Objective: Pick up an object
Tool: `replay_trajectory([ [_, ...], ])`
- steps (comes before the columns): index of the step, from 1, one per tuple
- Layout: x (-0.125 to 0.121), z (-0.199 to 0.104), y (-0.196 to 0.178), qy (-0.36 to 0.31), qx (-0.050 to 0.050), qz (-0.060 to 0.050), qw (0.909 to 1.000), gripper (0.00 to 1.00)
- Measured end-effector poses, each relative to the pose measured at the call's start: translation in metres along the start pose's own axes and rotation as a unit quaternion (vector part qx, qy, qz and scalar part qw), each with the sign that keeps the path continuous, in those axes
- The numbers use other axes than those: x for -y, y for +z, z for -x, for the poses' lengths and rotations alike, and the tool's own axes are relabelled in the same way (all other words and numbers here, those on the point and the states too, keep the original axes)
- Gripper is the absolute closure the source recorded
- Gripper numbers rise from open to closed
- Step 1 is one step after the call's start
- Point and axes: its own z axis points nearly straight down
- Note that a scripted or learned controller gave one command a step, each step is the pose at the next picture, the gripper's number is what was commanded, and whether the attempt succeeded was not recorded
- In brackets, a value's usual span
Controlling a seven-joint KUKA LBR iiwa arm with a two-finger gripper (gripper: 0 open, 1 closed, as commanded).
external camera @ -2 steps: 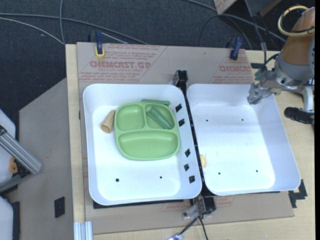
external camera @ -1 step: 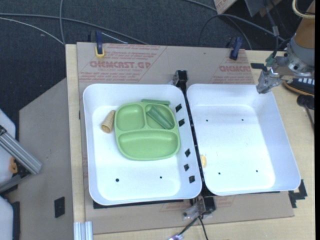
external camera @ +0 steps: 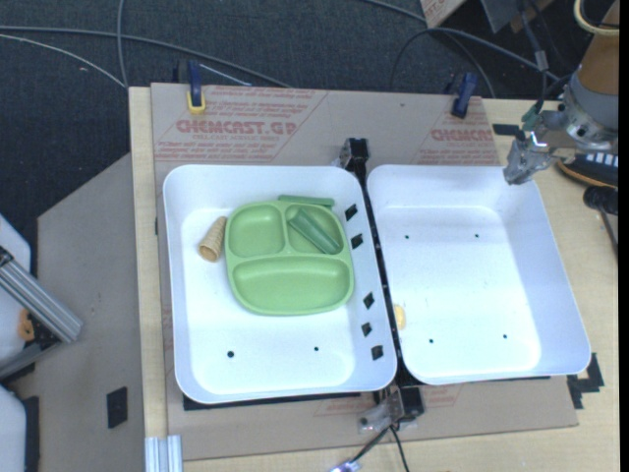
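Observation:
A green divided plate (external camera: pixel 289 261) lies in the left bin (external camera: pixel 265 362). In its upper right compartment rests a dark green pod-shaped piece (external camera: pixel 314 228). A tan cone-shaped object (external camera: pixel 211 239) lies just left of the plate. A small yellowish item (external camera: pixel 399 316) sits at the left wall of the right bin (external camera: pixel 472 293). My gripper (external camera: pixel 519 168) hangs above the right bin's far right corner, away from every object, with nothing seen in it.
Black clips run along the seam between the two bins. Blue clamps (external camera: pixel 197 87) hold the cardboard backing at the far edge. Cables cross the dark floor beyond the bench. A metal rail (external camera: pixel 39 303) lies off to the left.

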Motion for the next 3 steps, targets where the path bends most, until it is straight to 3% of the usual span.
replay_trajectory([
  [1, 0.027, -0.044, 0.002, -0.001, -0.002, -0.003, 1.0000, 1.00],
  [3, 0.059, -0.140, -0.005, -0.001, -0.002, -0.004, 1.0000, 1.00],
])
